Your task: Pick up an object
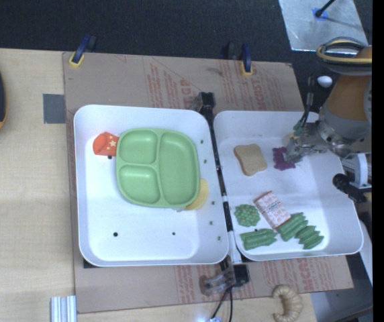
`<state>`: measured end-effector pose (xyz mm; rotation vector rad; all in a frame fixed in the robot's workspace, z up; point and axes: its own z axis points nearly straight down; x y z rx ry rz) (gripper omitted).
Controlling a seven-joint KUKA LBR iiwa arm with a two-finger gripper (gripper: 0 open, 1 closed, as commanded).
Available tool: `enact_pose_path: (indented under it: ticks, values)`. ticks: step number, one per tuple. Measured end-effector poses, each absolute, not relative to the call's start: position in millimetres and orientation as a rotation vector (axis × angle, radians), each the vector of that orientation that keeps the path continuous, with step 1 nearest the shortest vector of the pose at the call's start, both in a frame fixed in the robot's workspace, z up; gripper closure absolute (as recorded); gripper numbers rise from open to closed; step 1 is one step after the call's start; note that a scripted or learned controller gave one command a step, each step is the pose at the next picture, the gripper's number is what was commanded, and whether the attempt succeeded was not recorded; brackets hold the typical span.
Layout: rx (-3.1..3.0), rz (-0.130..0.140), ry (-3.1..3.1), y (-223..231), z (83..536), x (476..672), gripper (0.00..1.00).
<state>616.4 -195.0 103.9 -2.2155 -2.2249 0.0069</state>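
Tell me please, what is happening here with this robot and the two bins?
The arm reaches in from the right, and its gripper is low over the right bin, right beside a small purple item. Nothing can be seen between its fingers. In that bin also lie a slice of bread, a red-and-white packet and green vegetable pieces. The left bin holds a green divided plate.
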Motion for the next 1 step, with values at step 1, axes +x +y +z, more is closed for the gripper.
enact_pose_path:
  ticks: [1]
  values:
    - [-2.215,0.008,-2.225,-195.0,103.4,616.2,0.00]
